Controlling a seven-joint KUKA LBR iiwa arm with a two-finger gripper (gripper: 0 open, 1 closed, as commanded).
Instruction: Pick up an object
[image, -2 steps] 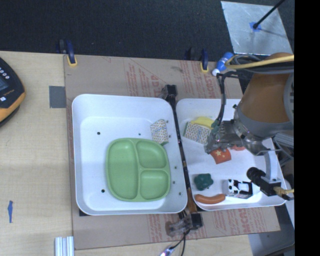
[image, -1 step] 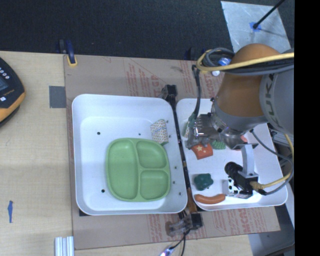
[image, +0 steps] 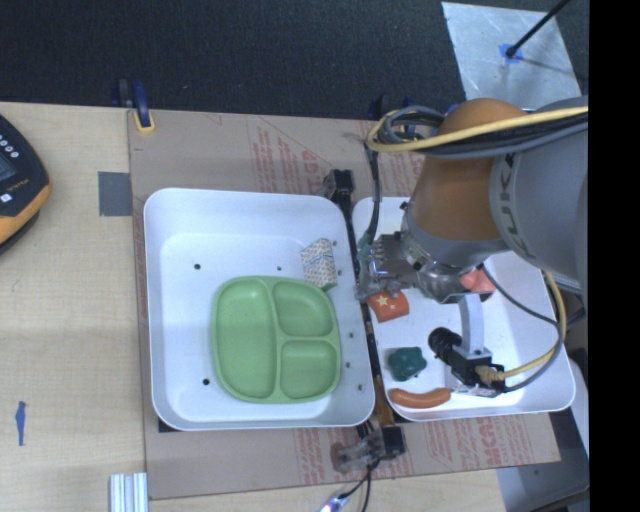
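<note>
My gripper (image: 380, 270) hangs at the left edge of the right bin (image: 545, 395), close to the wall shared with the left bin (image: 160, 300). Directly below it lies an orange-red block with a yellow mark (image: 389, 305). Nearer the front of that bin sit a dark green lump (image: 405, 362) and a brown sausage (image: 420, 397). A salmon-red piece (image: 481, 282) peeks out beside the wrist. The left bin contains a green divided plate (image: 275, 338) and a small patterned packet (image: 319, 262). The arm's bulk hides the back of the right bin.
A black plug with a yellow cable (image: 455, 355) dangles from the arm over the right bin. A yellow and black device (image: 15, 190) rests on the bench at far left. Clamps (image: 340, 183) hold the bins at the back.
</note>
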